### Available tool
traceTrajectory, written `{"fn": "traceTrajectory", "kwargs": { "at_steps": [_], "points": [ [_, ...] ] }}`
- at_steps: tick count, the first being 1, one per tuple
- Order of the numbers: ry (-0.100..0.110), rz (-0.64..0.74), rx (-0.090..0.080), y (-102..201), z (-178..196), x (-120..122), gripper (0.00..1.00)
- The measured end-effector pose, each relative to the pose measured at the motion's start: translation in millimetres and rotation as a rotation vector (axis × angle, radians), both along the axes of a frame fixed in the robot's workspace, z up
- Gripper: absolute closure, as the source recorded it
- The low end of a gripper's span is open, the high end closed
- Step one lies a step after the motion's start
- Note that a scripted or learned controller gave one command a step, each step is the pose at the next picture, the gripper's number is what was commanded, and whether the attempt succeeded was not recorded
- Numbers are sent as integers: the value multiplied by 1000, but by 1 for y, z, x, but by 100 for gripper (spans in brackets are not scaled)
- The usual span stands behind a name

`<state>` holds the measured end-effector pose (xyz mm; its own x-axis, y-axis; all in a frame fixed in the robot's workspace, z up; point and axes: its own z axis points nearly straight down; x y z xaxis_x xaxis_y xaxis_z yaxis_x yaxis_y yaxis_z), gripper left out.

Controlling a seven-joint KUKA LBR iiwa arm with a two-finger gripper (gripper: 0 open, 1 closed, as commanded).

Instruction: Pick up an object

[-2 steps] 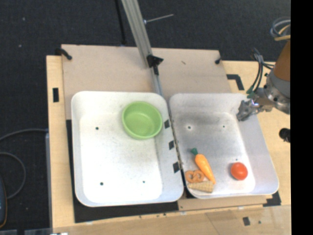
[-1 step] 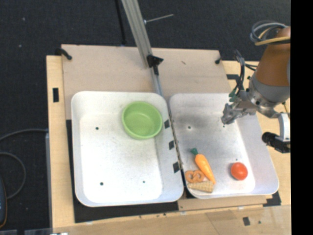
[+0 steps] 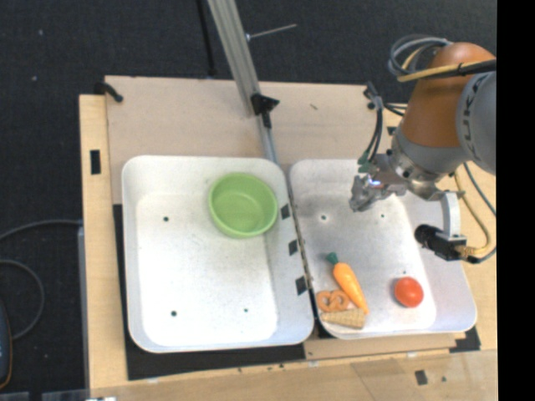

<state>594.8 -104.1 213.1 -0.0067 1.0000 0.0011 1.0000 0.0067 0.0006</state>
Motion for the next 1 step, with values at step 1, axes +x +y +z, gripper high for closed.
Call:
{"fn": "traceTrajectory", "kwargs": {
  "at_steps": [1],
  "points": [
    [-2, 2, 1, 58, 5, 8, 100]
  ]
}}
